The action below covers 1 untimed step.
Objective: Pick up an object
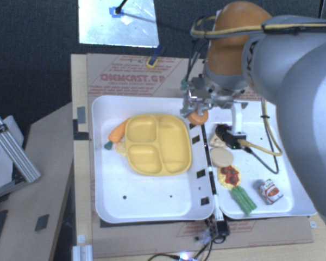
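Closest to the lens, the grey arm (299,91) swings in from the right so its end effector (194,110) hangs over the divider between the two bins. Looks like a small round orange toy (198,117) sits right at the tips, but can't tell if it's pinched or how wide the end effector is. Yellow divided plate (155,144) fills the left bin (152,205), carrot (117,131) tucked beside it.

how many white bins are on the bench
2, side by side. The left bin holds a yellow tray and a carrot; the right bin lies partly under the arm, which may hide things.
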{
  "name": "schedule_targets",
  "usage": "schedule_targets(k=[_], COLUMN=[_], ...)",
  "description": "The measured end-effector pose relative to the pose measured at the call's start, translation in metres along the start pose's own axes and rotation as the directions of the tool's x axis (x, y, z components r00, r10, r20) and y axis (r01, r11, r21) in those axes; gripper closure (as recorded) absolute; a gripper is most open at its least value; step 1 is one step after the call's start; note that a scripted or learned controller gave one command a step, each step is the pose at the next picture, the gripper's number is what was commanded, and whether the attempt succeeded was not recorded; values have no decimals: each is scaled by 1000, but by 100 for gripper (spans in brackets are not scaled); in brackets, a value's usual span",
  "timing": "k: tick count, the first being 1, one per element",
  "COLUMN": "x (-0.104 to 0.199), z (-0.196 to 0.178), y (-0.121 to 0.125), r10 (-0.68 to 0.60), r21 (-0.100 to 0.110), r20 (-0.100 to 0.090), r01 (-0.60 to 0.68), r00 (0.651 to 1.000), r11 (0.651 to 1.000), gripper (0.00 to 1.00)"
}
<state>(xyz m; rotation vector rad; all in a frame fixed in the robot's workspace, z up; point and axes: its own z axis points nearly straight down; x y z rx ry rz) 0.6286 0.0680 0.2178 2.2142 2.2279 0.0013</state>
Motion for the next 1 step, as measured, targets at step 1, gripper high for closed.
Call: schedule_targets(k=[1], x=[2], z=[-17], y=[11], r10=[1], r21=[-2], r20=[-1], r01=[-1], r00=[1000], r11=[1000], gripper=[100])
